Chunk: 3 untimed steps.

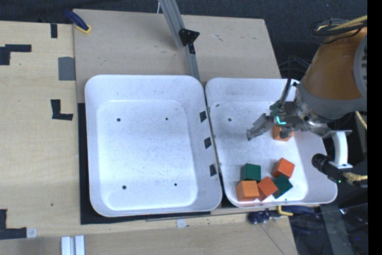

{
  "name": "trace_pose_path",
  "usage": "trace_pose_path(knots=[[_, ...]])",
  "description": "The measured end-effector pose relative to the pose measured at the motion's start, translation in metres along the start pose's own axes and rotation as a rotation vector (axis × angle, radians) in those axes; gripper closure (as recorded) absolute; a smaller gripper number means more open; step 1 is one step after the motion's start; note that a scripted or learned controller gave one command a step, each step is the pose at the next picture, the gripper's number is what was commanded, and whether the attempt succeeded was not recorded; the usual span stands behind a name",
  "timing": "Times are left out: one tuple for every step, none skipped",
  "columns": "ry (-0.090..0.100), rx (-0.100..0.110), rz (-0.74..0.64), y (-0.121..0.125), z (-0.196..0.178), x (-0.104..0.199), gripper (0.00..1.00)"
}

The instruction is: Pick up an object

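My gripper (270,125) hung over the right bin (239,92) with an orange block (283,132) just at its four o'clock, my fingers' state beyond telling, nothing visibly lifted, and the other blocks (265,179) clustered toward six o'clock.

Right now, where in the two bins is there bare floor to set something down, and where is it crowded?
The left bin offers bare floor wall to wall. In the right bin, the far strip and the part beside the shared divider are free. Crowding sits at its near corner, the cluster of orange and green blocks, and under the claw beside an orange block.
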State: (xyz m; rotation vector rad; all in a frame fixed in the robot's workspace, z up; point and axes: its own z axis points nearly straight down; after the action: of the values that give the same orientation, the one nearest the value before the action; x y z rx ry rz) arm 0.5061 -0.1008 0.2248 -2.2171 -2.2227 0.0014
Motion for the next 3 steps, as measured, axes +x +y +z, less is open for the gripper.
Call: trace_pose_path(knots=[[0.000,0.006,0.002,-0.007,0.061,0.005,0.00],[0.000,0.006,0.003,-0.011,0.111,-0.004,0.00],[-0.001,0.002,0.002,-0.012,0.134,-0.003,0.00]])
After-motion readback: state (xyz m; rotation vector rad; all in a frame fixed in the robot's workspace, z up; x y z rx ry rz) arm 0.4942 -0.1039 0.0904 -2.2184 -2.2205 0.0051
